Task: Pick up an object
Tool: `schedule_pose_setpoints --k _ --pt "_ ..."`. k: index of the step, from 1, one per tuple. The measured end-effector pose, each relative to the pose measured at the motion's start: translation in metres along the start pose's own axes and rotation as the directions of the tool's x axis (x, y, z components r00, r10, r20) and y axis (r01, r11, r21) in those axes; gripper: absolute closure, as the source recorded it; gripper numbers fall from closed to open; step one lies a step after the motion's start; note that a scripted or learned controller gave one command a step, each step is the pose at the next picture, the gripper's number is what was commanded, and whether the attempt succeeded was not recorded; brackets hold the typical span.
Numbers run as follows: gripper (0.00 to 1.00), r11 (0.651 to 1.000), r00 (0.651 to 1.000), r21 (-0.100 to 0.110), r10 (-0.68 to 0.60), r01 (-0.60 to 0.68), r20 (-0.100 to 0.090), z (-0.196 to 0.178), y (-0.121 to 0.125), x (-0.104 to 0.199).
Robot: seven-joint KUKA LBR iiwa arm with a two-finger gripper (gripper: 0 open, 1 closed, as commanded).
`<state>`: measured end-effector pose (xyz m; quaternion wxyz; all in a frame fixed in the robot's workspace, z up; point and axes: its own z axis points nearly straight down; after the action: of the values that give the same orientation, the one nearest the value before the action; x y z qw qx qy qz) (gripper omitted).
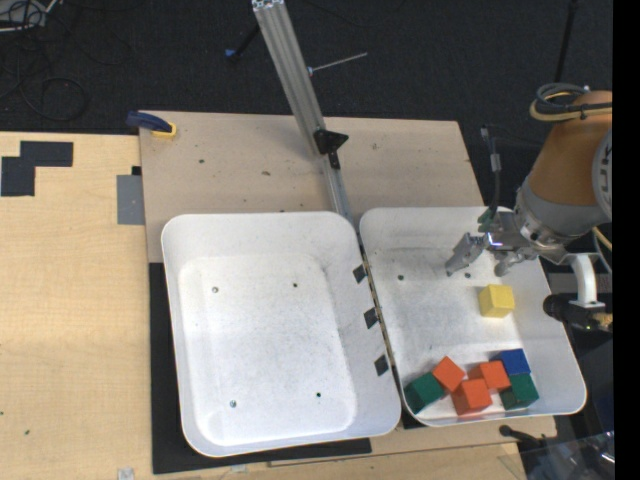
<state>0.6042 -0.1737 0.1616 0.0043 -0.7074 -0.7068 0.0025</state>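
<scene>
Starting at the near edge of the right bin (560,408), a cluster of blocks lies against the front wall: a green block (426,390), three orange blocks (449,373) (472,396) (494,375), a blue block (514,361) and a dark green block (520,395). The blocks touch or nearly touch one another.

Further back in the same bin, a yellow block (497,300) lies alone on the floor, apart from the cluster.

Beyond the yellow block, the gripper (488,261) hangs over the middle of the right bin. Its two fingers are spread apart with nothing between them. The yellow block sits just beside and nearer than the fingertips, slightly to the right; no contact is visible.

The left bin (190,243) adjoins the right bin. Behind both bins, a slanted aluminium rail (295,73) rises from the wooden bench (400,158).
</scene>
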Motion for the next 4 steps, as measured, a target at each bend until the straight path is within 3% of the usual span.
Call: schedule_pose_setpoints --k 1,2,4 --pt "0.0 1.0 1.0 0.0 0.001 -0.001 0.0 0.065 -0.001 0.003" --pt "1.0 1.0 1.0 -0.006 0.008 -0.008 0.001 0.051 0.001 0.001" --pt "1.0 1.0 1.0 -0.015 -0.003 0.003 0.004 -0.073 0.005 -0.012"
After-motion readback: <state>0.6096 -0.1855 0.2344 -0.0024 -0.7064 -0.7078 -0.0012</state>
